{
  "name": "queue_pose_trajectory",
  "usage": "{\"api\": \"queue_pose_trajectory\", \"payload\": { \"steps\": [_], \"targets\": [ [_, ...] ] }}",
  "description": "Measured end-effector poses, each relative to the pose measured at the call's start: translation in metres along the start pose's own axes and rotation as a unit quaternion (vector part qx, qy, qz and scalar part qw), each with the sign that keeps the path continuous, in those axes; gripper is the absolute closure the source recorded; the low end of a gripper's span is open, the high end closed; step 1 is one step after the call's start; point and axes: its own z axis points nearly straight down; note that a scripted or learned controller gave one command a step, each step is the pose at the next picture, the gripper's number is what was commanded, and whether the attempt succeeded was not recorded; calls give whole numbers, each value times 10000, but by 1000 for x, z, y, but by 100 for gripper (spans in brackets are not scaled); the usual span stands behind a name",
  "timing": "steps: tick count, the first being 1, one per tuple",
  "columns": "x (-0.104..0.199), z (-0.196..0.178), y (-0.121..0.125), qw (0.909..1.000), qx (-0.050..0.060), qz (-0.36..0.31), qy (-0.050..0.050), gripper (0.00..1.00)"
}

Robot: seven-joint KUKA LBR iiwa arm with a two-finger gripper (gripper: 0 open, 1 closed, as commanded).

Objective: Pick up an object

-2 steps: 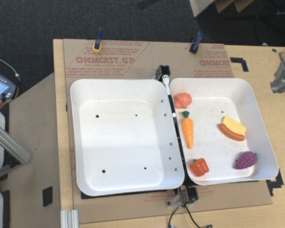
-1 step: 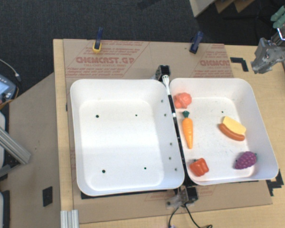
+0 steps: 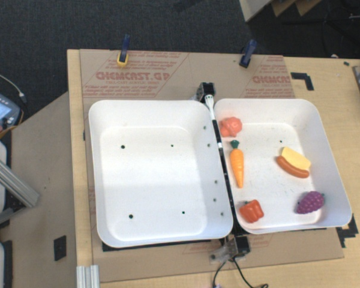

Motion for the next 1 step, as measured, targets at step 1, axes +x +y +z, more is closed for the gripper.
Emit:
{"api": "queue_pose_trajectory", "payload": {
  "steps": [1],
  "targets": [
    [61,34,-31,10000,49,-61,30,100]
  ]
}}
